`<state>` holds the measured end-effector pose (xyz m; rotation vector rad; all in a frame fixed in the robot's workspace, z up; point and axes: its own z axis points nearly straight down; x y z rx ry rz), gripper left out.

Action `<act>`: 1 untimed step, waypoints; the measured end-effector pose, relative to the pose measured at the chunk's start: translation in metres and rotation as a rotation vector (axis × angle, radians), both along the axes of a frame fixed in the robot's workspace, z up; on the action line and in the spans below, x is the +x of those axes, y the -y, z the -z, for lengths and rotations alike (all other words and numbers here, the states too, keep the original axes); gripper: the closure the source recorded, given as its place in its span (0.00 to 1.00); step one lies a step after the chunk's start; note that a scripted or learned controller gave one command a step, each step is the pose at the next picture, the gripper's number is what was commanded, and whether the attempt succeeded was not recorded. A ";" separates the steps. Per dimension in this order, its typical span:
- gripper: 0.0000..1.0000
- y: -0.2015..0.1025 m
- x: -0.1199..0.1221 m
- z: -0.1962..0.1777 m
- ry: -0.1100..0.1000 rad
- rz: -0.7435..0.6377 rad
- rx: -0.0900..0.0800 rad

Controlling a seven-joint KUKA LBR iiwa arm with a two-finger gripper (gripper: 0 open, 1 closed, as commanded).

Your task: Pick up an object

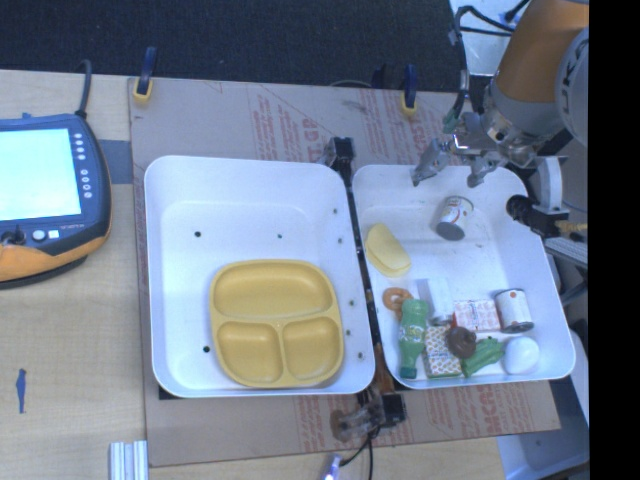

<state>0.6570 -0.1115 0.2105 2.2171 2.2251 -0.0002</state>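
Overhead, the arm (540, 58) reaches in, its gripper (452, 170) spread wide (nothing between the fingers), a small can (453, 217) just below it.

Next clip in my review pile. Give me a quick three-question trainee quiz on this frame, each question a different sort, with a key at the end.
1. True or false: the yellow divided tray lies in the right bin.
2. Multiple choice: the gripper is above which part of the right bin? A) its far end B) its near end, over the green bottle C) outside it, over the tablet
3. Fill in: the small can lying alone in the right bin is just below the ____ as the camera sees it.

Key: 1 false, the tray is in the left bin. 2 A. 3 gripper; its fingers are spread with nothing between them.
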 end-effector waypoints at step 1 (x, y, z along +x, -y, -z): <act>0.00 0.073 -0.002 0.081 -0.007 0.002 0.000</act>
